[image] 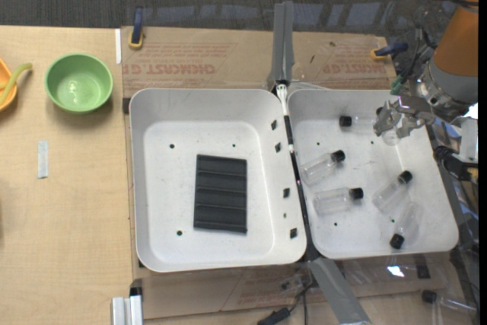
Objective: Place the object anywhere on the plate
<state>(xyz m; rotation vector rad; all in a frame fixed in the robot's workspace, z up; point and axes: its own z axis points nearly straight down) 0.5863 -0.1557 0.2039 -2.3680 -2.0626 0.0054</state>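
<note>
Black ribbed rectangular plate waits centre-left; the two-finger gripper, upper right, seems clamped on a clear plastic vial, lifted for carrying over.

Two shallow white bins sit side by side, a left bin and a right bin. One black ridged plate lies in the left bin. The right bin holds what look like five clear vials with black caps, though the clear glass makes the count uncertain. One green bowl stands on the worktop.
</note>
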